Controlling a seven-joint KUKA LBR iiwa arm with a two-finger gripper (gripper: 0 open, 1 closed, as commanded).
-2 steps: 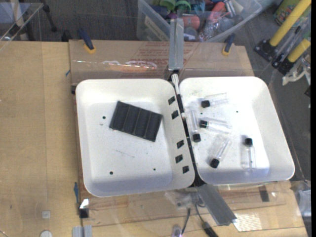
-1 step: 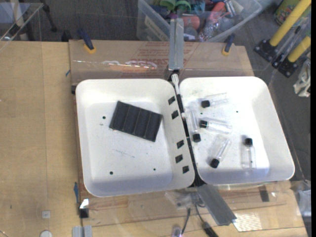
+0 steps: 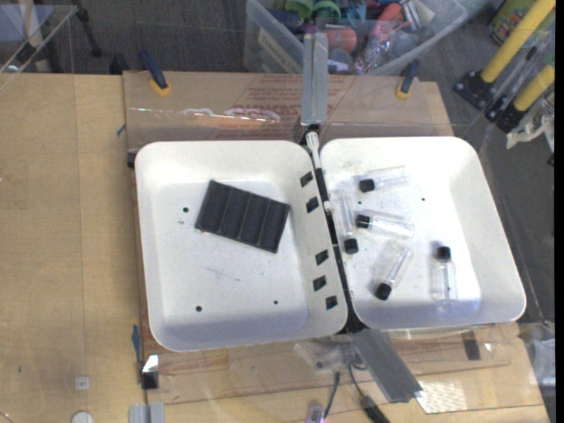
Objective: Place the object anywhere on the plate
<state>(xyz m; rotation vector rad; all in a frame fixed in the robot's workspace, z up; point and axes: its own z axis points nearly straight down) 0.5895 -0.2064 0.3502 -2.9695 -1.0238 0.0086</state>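
Observation:
A black ridged rectangular plate point(image 3: 242, 216) lies flat in the left white bin point(image 3: 167, 320), slightly turned, toward the bin's upper middle. Several clear vials with black caps are scattered in the right white bin point(image 3: 493, 302). One vial point(image 3: 381, 181) lies near the back. Another point(image 3: 384, 225) rests in the middle. A third point(image 3: 391, 271) lies tilted toward the front, and one more point(image 3: 443, 270) lies at the right. A further vial point(image 3: 342, 223) rests close to the wall between the bins.
A row of small black tabs point(image 3: 317, 236) runs along the seam between the bins. A clear tub of colourful items point(image 3: 352, 11) stands behind the bench. Yellow and black equipment point(image 3: 520, 42) sits at the upper right. Wooden bench surface point(image 3: 62, 236) extends to the left.

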